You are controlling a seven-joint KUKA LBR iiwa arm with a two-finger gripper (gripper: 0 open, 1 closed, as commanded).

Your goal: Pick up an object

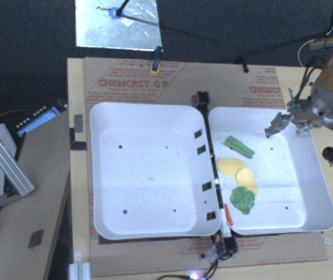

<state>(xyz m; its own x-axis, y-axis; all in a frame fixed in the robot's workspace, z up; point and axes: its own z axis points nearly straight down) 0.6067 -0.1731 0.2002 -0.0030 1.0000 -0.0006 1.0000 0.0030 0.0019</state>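
While the gripper, its opening indeterminable, is positioned above the right bin, two green and two yellow items are contained there.

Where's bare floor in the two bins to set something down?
The left bin floor is bare wall to wall. In the right bin, free floor lies on the right half and near edge. Crowded: by the divider, where the green stick, two yellow pieces and green leafy piece cluster. The gripper hovers over the far corner.

Bench surroundings: a silver foil sheet lies beyond the cardboard base; a yellow clamp grips its far edge; aluminium rail at left.
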